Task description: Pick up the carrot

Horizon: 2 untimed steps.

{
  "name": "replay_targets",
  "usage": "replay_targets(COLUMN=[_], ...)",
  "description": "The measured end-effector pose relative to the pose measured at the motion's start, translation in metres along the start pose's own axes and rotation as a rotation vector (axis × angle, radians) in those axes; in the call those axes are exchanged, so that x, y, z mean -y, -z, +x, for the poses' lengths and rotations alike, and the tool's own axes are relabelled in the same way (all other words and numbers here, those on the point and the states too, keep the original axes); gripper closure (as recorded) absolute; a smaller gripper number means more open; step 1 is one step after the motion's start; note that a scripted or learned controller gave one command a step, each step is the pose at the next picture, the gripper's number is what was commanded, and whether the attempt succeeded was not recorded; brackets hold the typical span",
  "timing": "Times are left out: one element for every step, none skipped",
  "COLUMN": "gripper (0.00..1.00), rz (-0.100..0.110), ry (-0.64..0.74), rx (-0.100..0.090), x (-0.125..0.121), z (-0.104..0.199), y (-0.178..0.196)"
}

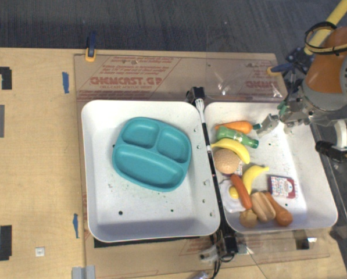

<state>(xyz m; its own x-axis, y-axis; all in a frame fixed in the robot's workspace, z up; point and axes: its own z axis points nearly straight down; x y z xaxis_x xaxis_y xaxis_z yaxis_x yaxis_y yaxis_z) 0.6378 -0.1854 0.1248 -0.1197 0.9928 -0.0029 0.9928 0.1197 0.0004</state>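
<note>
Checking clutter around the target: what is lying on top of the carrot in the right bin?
The carrot lies at the far side of the right bin. A green bottle-like toy overlaps its near edge, hiding that side. Its orange top shows uncovered; the gripper hovers to its right.

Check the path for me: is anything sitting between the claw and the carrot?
Nothing visible does. The claw hangs just right of the carrot over bare floor of the right bin. The green bottle lies against the carrot's near side, which could crowd a grasp.

Carrot (237, 127): orange, lying flat, roughly crosswise, near far edge of right bin, touching green bottle.
</note>
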Motion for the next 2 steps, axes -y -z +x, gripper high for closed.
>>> replay_targets(gripper=[0.00,0.00], rz=[0.031,0.067], ry=[-0.090,-0.350], rx=[-0.005,0.026], x=[-0.023,-0.025], z=[0.036,0.066], y=[-0.036,-0.038])
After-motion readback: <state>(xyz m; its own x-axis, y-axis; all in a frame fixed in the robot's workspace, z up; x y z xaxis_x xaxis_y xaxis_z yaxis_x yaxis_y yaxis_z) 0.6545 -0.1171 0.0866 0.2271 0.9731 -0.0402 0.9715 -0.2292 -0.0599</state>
